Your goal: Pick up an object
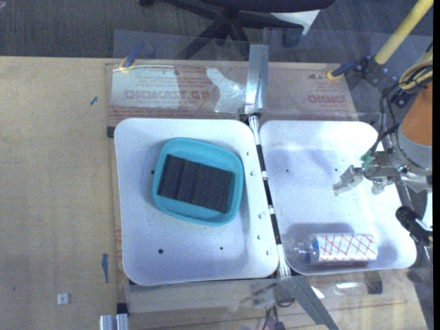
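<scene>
- 2 shallow white bins sat side by side on the worktop, the left bin and the right bin touching along a shared middle edge.
- the arm, grey with an orange band, reached in from the right and hung over the right bin's right side.
- the claw pointed left over the upper middle of the right bin, its pale fingers above bare white floor; whether they were spread or closed could not be told at this size, and nothing showed between them.
- a small cylinder-like object with a red crosshatch pattern on white lay on its side near the right bin's front edge, long axis running left to right, with a bluish end toward the left.
- that patterned object was well apart from the claw, lying nearer the front of the same bin.
- a teal tray rested in the upper middle of the left bin, turned a little off the bin's edges, with a dark ribbed block lying inside it.
- behind the bins a brown cardboard sheet with red print lay flat, a metal strip standing at its middle.
- a black office chair base stood on the floor beyond the worktop, and a yellow pole slanted across the upper right corner.
</scene>
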`<move>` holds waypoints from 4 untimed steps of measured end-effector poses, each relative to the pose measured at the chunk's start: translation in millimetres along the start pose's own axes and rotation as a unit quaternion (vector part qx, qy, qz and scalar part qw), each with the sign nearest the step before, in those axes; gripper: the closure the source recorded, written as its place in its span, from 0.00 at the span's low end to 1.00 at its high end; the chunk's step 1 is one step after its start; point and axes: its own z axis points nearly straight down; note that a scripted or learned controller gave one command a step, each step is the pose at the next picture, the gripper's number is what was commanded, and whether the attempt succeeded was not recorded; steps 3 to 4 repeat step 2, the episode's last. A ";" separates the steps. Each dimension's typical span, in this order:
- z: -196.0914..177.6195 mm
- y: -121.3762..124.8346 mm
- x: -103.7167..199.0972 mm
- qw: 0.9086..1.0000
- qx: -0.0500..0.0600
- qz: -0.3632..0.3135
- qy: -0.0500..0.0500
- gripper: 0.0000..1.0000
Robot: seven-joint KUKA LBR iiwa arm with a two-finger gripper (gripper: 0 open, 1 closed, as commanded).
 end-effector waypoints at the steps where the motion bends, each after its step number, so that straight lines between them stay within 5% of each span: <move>1: 0.0 0.0 0.0 1.000 0.000 0.000 0.000 0.00; 2: 7.8 -43.5 -7.6 0.998 0.000 -0.063 0.000 0.00; 4: 7.8 -43.5 -7.6 0.998 0.000 -0.063 0.000 0.00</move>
